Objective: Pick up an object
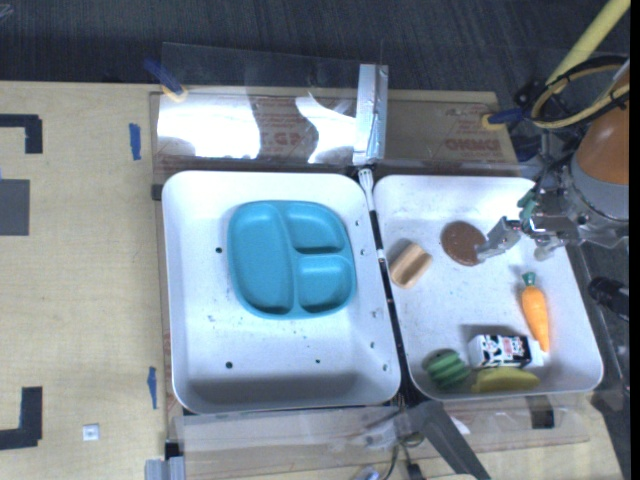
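While the gripper (497, 240) hangs low over the right bin (590, 368), just beside the brown disc (462, 242), nothing sits betw. its fingers; open or closed: can't tell. Pick not done yet. Carrot (536, 311), bread piece (409, 263), milk carton (501, 348) lie untouched nearby.

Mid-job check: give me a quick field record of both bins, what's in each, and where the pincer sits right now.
left bin: holds a blue divided tray, lying flat near its middle
right bin: brown disc, tan block, carrot, milk carton, green item, banana
pincer: over the right bin, tips beside the brown disc's right edge
held object: none seen between the fingers
finger state: cannot tell
nearest object to pincer: brown disc
crowded spot: near edge, where green item, carton and banana cluster
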Tool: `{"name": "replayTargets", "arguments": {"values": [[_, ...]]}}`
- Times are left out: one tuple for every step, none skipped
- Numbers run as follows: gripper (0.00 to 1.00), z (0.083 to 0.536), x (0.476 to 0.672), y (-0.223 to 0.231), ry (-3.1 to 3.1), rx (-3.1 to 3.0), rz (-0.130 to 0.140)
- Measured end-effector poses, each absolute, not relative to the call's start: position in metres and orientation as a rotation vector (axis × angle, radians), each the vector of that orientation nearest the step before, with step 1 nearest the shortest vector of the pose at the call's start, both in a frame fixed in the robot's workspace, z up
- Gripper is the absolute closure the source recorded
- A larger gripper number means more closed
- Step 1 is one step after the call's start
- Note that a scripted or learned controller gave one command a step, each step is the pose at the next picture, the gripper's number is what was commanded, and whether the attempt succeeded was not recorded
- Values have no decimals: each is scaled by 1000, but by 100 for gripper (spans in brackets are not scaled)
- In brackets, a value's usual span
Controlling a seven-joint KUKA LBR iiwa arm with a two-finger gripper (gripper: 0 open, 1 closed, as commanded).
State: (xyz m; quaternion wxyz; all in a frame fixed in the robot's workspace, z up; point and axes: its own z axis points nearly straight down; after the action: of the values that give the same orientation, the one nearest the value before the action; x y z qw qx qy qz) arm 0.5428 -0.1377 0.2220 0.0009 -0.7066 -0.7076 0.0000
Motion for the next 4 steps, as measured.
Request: {"name": "replayTargets", "arguments": {"values": [[0, 127, 614, -134, -2213, -2222, 7], [0, 87, 629, -143, -2204, -2244, -5], [100, 97, 629, -143, -2206, -2245, -6], [100, 191, 670, -71, -2275, -2178, -16]]}}
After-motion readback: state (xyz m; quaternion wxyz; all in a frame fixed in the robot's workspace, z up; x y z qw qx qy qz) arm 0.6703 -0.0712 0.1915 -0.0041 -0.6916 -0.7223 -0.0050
